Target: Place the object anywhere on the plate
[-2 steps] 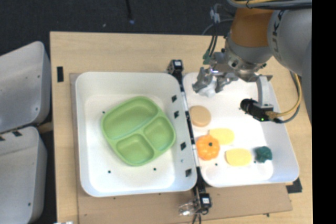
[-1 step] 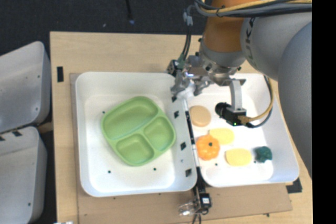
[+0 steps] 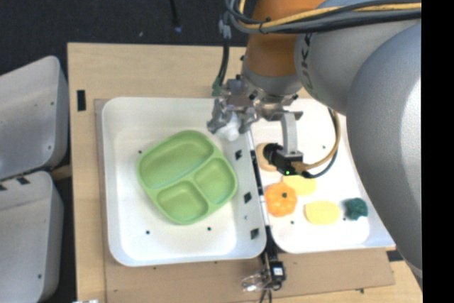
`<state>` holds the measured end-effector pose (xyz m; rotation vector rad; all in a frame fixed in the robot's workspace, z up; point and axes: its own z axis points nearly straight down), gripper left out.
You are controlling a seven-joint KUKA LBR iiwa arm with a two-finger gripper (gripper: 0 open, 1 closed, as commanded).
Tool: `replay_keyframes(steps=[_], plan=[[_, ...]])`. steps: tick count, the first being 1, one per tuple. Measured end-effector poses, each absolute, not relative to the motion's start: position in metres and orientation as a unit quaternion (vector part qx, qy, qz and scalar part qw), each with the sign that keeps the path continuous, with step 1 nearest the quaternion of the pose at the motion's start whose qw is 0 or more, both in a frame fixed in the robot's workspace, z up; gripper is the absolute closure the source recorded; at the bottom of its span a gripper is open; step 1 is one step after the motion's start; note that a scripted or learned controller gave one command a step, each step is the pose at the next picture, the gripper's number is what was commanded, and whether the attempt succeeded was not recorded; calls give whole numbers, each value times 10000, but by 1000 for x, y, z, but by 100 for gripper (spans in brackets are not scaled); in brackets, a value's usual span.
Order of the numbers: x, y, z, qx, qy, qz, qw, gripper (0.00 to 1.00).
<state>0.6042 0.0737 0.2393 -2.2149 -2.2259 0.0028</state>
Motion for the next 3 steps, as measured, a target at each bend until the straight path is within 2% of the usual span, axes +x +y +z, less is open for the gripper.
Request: replay_keyframes(steps=[1, 2, 3], plan=[[615, 122, 251, -7048, -7094, -13, -4, 100], [616, 131, 232, -7055, -7087, 10, 1, 100], [616, 131, 233, -7055, -7087, 6, -2, 0]])
